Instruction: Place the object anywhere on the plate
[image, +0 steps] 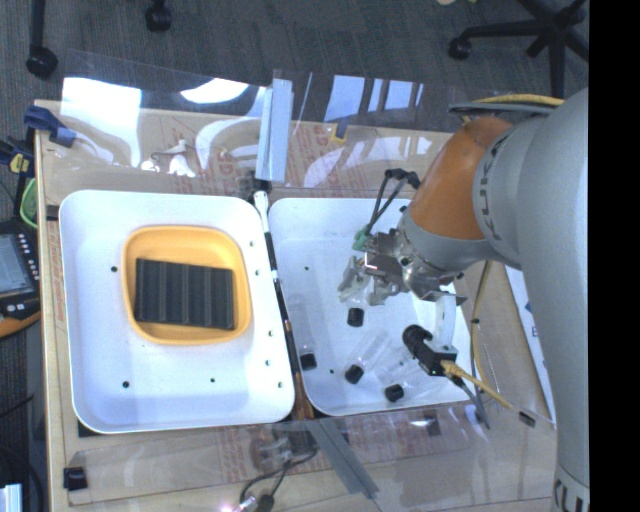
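In the left bin (90, 380) lies a yellow plate (135, 250) with a dark ridged insert (186, 293) in its middle. My gripper (362, 283) hangs over the middle of the right bin (310, 230), far to the right of the plate. A small black piece (354, 317) lies on the bin floor just below the gripper, and I cannot tell whether they touch. Three more small black pieces (353, 374) lie nearer the bin's front edge.
The grey arm with its orange band (455, 190) covers the right side of the right bin. A raised rim (275, 290) divides the two bins. A clear panel (272, 130) stands upright behind them.
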